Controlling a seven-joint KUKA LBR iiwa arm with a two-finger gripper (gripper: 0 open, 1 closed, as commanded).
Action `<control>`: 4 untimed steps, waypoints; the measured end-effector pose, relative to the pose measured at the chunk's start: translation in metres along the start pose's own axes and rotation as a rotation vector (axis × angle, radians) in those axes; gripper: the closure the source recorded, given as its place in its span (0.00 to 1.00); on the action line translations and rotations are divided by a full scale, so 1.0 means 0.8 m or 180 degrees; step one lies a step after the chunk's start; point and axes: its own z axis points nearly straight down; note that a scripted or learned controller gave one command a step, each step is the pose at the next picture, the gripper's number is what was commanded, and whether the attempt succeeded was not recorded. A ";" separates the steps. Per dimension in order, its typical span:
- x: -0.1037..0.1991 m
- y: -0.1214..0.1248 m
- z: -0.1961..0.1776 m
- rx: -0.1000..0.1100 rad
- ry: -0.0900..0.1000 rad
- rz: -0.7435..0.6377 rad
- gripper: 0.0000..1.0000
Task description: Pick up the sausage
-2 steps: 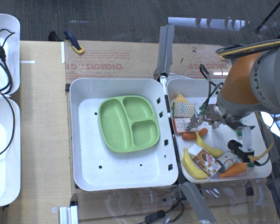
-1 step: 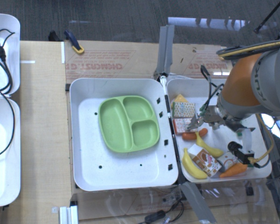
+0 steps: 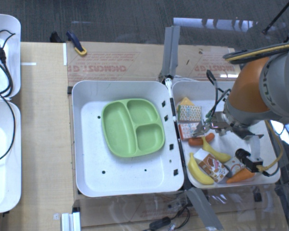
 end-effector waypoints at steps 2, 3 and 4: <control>0.001 0.000 -0.011 0.0007 0.0012 0.0000 1.00; 0.001 0.000 -0.011 0.0008 0.0012 0.0002 0.00; -0.006 -0.021 0.006 0.0043 0.0015 0.0064 0.00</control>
